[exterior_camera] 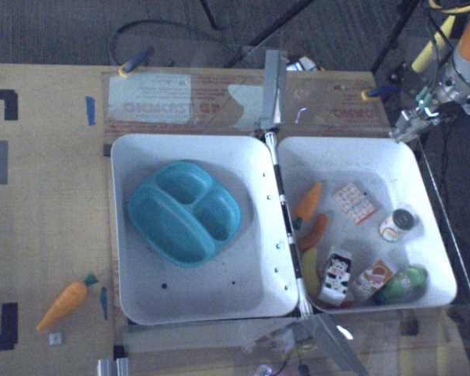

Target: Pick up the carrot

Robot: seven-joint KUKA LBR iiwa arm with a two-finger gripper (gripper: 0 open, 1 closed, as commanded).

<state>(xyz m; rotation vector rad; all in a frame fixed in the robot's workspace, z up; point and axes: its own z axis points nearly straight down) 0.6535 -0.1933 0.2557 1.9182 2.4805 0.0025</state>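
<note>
A small orange carrot (309,200) lies tilted in the right bin (376,159), near its left wall. Just below it rests a second, darker orange piece (314,229) of similar shape. Another carrot (63,304) with a green top lies outside the bins on the bench, at the lower left. My gripper (408,124) hangs above the right bin's far right corner, well apart from every carrot, and nothing shows in it.
A teal divided plate (184,211) sits in the left bin (133,276). The right bin also holds a patterned card (353,202), a small can (397,224), a cow-print carton (337,274), a yellow piece (309,269), an orange packet (374,276) and a green item (406,283).
</note>
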